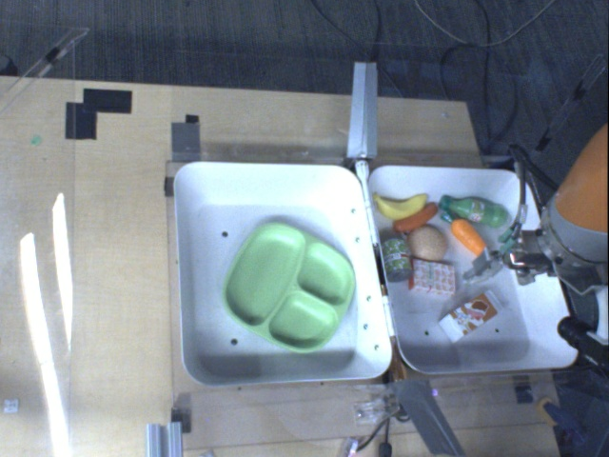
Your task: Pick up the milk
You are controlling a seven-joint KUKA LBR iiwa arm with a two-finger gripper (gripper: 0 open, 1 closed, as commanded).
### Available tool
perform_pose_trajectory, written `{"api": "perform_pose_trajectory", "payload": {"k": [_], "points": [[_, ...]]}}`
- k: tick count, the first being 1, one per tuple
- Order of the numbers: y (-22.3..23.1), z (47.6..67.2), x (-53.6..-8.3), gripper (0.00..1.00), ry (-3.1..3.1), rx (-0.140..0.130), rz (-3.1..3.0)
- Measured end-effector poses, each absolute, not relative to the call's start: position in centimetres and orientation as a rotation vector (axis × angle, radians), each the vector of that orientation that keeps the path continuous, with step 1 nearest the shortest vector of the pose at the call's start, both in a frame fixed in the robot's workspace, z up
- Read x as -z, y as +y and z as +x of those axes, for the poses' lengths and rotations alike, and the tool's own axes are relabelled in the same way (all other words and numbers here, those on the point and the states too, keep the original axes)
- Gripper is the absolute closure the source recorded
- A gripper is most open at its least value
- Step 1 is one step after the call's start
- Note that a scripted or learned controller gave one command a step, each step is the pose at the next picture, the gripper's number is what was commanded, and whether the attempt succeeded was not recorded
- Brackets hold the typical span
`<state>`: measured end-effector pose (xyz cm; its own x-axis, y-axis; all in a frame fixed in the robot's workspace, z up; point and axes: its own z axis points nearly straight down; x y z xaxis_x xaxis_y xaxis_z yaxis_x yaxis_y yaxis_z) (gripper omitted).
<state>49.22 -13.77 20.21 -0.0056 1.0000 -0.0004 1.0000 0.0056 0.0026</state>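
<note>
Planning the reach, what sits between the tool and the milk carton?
In the camera view, only bare white bin floor lies between the tool and the milk carton below it.

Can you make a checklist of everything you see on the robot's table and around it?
Surface: wooden bench bearing two white bins.
Job's things: milk carton lying flat in the right bin, untouched.
Clutter: banana, green bottle, carrot, potato, small can, red-patterned packet; green divided tray in the left bin.
Claw: claw above the right bin, near the carrot.
Cables: black cables on the floor.
Surroundings: dark carpet.
</note>
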Motion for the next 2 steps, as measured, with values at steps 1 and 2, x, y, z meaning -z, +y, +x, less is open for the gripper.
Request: {"api": "perform_pose_trajectory", "payload": {"k": [1, 2], "points": [[-15.3, 49.1, -8.9, 0.0, 2.167, -0.011, 2.26], [-15.2, 49.4, -10.0, 1.0, 2.167, -0.018, 2.254]]}}
